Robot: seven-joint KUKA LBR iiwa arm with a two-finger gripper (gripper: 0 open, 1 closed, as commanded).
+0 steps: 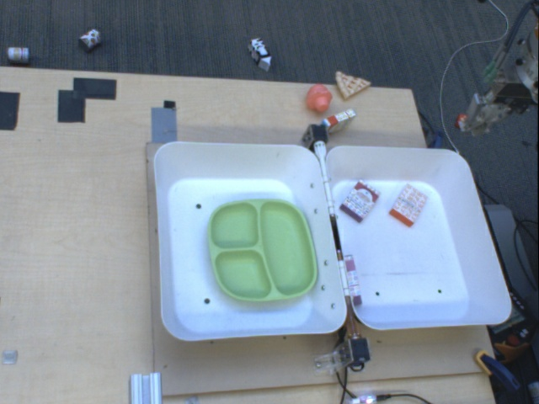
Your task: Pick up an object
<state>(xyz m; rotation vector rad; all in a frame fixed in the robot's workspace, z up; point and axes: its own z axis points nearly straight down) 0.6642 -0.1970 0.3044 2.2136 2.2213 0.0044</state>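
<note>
Red packet point(360, 200) and orange packet point(408, 204) lie in right bin point(421, 263), well apart from jaws, state unreadable.

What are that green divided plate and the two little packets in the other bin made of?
The green divided plate looks like moulded plastic: one even colour, soft sheen, rounded compartment walls. The two packets, dark red and orange, seem to be printed paper or foil, flat with patterned faces; too small to tell which.
</note>
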